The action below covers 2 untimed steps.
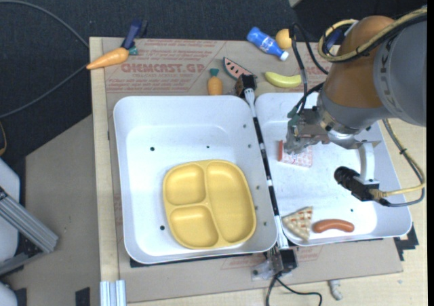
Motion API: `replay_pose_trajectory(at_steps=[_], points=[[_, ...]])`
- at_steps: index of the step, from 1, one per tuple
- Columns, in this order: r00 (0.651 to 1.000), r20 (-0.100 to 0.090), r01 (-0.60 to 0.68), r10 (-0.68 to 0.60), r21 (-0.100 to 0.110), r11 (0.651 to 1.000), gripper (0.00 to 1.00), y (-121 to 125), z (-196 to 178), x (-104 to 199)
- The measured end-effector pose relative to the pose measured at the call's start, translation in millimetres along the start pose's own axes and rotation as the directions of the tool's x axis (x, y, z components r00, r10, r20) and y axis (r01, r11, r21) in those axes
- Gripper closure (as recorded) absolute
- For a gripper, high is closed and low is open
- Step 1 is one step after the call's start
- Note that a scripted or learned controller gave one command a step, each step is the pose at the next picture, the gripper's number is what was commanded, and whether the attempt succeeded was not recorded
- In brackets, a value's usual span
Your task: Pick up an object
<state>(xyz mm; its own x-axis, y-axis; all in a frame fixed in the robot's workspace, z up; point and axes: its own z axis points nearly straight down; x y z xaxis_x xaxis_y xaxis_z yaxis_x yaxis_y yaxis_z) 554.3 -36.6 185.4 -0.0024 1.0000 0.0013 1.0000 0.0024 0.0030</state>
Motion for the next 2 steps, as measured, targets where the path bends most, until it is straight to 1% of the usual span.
replay_pose_trajectory(at_steps=[1, 2], points=[[1.0, 0.001, -0.002, 0.002, 0.003, 1.0, 0.0, -1.0, 0.9, -1.3], [1.0, 0.003, -0.003, 0.003, 0.001, 1.0, 0.0, 28.0, 0.7, -50.4]])
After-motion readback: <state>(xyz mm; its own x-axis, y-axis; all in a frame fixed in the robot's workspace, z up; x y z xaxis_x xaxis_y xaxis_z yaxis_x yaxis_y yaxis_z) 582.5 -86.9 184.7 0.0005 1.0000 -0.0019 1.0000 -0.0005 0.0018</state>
